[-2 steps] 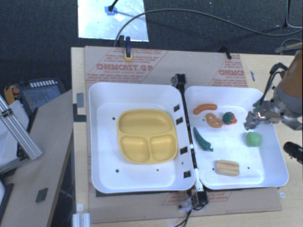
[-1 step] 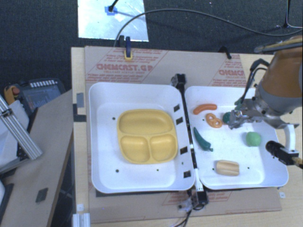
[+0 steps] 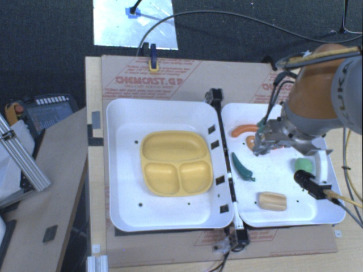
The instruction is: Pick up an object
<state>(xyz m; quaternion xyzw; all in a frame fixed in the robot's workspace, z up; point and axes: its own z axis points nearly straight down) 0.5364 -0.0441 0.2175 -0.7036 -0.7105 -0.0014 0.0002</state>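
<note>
Left bin [image 3: 122, 169]: white, shallow, sitting on a printed cardboard sheet [image 3: 170, 79]; a yellow tray [image 3: 173, 163] lies flat near its middle, one long compartment at the far side and two smaller ones at the near side; I see nothing else loose in this bin.

Right bin [image 3: 266, 177]: butted against the left one along a dark seam; all the loose pickable things are in here.

- curved orange piece [image 3: 244, 130]: far-left part of the bin, lying flat
- small orange piece [image 3: 250, 142]: just nearer than the curved one, partly hidden behind the gripper; I cannot tell whether they touch
- dark green pod [image 3: 242, 168]: close to the seam, lying at a slant, apart from both orange pieces
- tan block [image 3: 272, 201]: near edge of the bin, on its side, well clear of the others
- green lump [image 3: 303, 165]: right part of the bin, close to the right wall

Gripper [image 3: 260, 148]: down low in the far-left part of the right bin, right beside the small orange piece; from this angle I cannot tell whether it is open or closed, and I see nothing clearly held in it.

Arm [image 3: 317, 89]: comes in from the right over the bin's far-right corner; orange band uppermost, grey wrist below it.
</note>
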